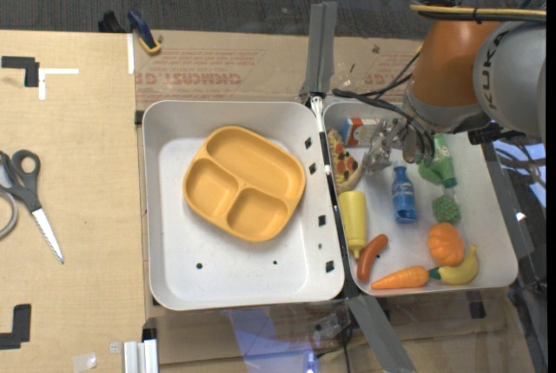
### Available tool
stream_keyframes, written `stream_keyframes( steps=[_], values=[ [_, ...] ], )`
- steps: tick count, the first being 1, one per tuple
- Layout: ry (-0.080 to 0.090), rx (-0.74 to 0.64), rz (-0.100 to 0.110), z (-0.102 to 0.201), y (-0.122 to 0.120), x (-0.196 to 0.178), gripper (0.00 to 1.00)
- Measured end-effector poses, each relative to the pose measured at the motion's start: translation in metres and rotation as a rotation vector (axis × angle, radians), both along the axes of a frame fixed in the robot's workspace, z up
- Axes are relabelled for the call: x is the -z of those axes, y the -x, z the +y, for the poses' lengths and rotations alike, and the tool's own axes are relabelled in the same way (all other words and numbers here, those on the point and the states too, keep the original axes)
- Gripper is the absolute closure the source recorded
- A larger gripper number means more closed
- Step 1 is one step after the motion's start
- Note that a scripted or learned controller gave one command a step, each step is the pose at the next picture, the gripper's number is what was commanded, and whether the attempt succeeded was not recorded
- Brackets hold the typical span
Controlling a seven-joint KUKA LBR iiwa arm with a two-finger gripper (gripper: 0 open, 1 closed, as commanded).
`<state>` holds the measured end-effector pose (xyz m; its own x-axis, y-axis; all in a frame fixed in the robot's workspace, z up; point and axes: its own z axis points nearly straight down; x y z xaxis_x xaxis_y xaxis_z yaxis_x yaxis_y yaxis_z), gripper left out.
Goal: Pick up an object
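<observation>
Nearest the camera, along the front of the right bin (495,276), lie a carrot (401,278), a banana (460,269) and an orange pumpkin-like piece (445,244). A red sausage-shaped piece (371,256) lies just left of them. A yellow bottle (354,222) stands against the divider. A green broccoli piece (446,209) and a blue bottle (403,194) occupy the middle of the bin.

The gripper (382,156) hangs over the bin's rear half, just left of the blue bottle. Its metal fingers (377,156) point down, with no object visible between them. Whether they are spread or closed cannot be told from this angle. A green bottle (439,164) lies partly under the wrist. A small white carton (360,131) sits in the rear corner. A flat patterned piece (347,168) rests beside the divider.

The left bin (165,276) holds a yellow divided plate (244,183).

The step in hand appears to be the approach. The blue bottle is the nearest free candidate. A sound grasp would centre the fingers across its narrow body and descend vertically, clear of the green bottle.

Legible writing: "KUKA" on the arm (488,67). Mirrored red print on the cardboard (217,67) behind the bins is not readable with confidence. Scissors (30,197) lie on the bench at far left.
</observation>
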<state>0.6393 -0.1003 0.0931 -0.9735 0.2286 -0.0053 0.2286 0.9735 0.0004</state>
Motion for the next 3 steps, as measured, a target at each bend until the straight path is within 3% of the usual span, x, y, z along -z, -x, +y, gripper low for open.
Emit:
stream_keyframes(
  steps=[1,2,3],
  values=[
    [0.000,0.039,0.003,0.001,0.025,0.000,0.00],
    [0.001,0.036,-0.002,0.001,0.024,-0.010,1.00],
    [-0.001,0.164,0.004,0.005,0.085,0.001,1.00]
  ],
)
